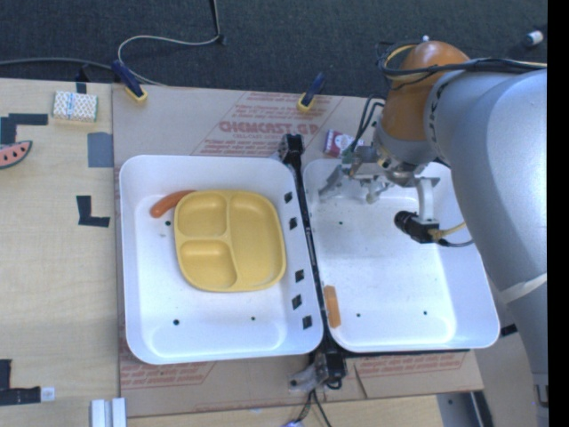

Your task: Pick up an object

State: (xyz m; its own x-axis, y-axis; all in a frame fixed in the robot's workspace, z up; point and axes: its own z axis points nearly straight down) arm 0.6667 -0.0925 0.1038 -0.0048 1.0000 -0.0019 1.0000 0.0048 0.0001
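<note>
Camera view, looking down at a slant. Two shallow white plastic bins sit side by side on a cardboard sheet (258, 132) printed with red lettering; the left bin (142, 256) and the right bin (418, 310) touch along a black clipped seam (302, 238).

Left bin: a yellow three-compartment plastic tray (229, 240) lies flat near the bin's centre, shifted toward 12 o'clock. An orange sausage-shaped toy (169, 203) lies at the tray's 10 o'clock, its right end touching or tucked under the tray rim; which of the two cannot be told.

Right bin: a small orange stick-shaped piece (332, 305) lies against the bin's left wall, toward 8 o'clock from the bin centre, just beside the seam.

The grey arm with its orange band (418, 87) enters from 3 o'clock and covers the bin's upper right. The gripper (356, 181) sits low over the bin's 11 o'clock corner, well apart from the orange stick-shaped piece. The gripper's state cannot be told from this angle, and no object is seen in it.

Outside the bins: a small red-and-white packet (335, 142) on the cardboard at the gripper's 11 o'clock; two blue-and-yellow clamps (129, 80) at the cardboard's far edge.
</note>
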